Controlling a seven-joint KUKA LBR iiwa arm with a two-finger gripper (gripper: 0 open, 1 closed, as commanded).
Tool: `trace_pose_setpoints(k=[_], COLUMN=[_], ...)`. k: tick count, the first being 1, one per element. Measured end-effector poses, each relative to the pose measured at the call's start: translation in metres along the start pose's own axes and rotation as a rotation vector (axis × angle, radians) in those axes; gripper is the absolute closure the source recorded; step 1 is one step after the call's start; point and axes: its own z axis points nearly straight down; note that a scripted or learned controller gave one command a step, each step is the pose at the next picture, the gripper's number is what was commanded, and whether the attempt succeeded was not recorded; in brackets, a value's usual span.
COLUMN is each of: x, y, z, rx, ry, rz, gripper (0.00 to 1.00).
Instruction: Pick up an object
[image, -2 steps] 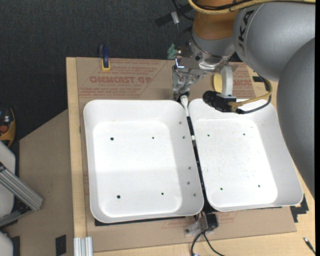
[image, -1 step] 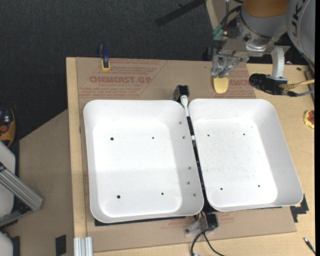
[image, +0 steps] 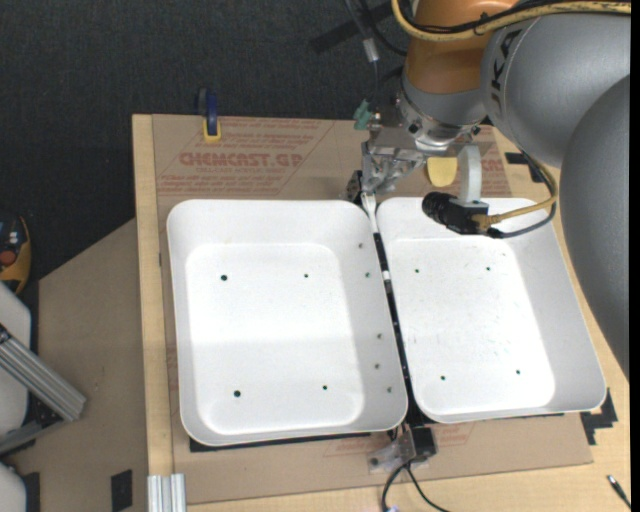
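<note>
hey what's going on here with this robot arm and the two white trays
A grey robot arm with an orange band reaches in from the right. Its pincer sits at the far edge of the bench, over the seam where the left bin and the right bin meet. Nothing can be seen held in it. A yellowish object shows just beside the wrist.

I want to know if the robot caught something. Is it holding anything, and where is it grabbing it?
It cannot be told. The gripper sits at the far rim between the left bin and right bin, its tips too small and cluttered to read.
</note>
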Motion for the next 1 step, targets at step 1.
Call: trace_pose_setpoints(k=[1], x=[-0.0289], y=[0.0015], z=[-0.0536], rx=[-0.017], ry=[-0.002], rz=[0.006], gripper=[1.00])
